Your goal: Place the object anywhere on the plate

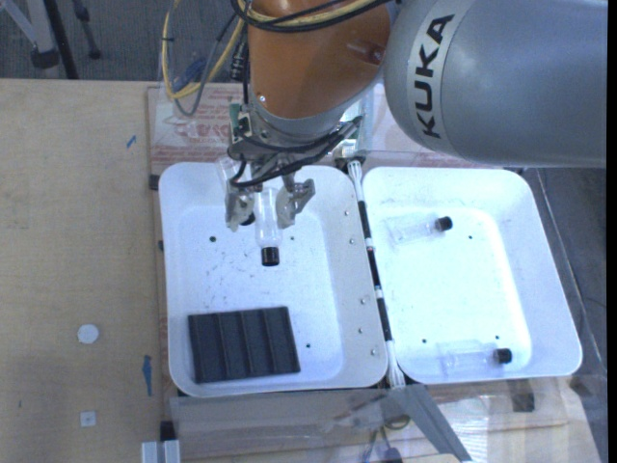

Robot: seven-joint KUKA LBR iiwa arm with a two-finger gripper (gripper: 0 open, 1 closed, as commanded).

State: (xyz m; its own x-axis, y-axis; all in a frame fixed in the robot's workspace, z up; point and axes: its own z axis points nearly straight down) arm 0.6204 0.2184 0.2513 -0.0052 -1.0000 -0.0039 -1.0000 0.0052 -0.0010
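End effector (269, 207): over upper part of left bin (183, 201), fingers clamped on clear vial w/ black cap (268, 241), vial hanging cap-down, near upright. Plate (242, 343): dark ribbed rectangle, lower part of left bin, apart from vial. Right bin (540, 258): 2 more clear vials, one upper (421, 228), one lower (477, 359). Counter (67, 210): tan.
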